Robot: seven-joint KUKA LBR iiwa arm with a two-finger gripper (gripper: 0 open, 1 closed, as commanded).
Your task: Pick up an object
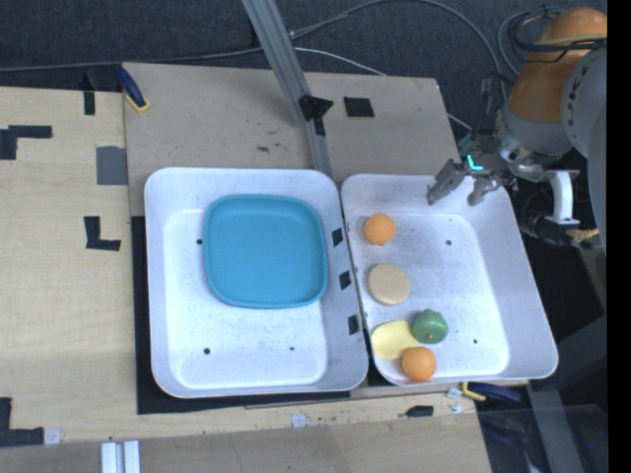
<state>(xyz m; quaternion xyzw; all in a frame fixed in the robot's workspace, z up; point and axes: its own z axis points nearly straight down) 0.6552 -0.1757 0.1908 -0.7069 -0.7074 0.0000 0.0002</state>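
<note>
My gripper [457,191] hovers over the far right corner of the right bin [493,274], its two fingers spread open with nothing between them. Along the bin's left side lie several small objects: an orange ball [379,229] nearest the gripper, a beige round disc [388,284] below it, then a yellow piece [391,339], a green apple [429,326] and another orange fruit [419,364] at the near end. The gripper stands to the upper right of the first orange ball, apart from it.
The left bin [177,294] holds a blue square plate [265,249]. A grey metal bar [286,62] runs diagonally from the top down to the gap between the bins. Cables trail behind the bench at the top right.
</note>
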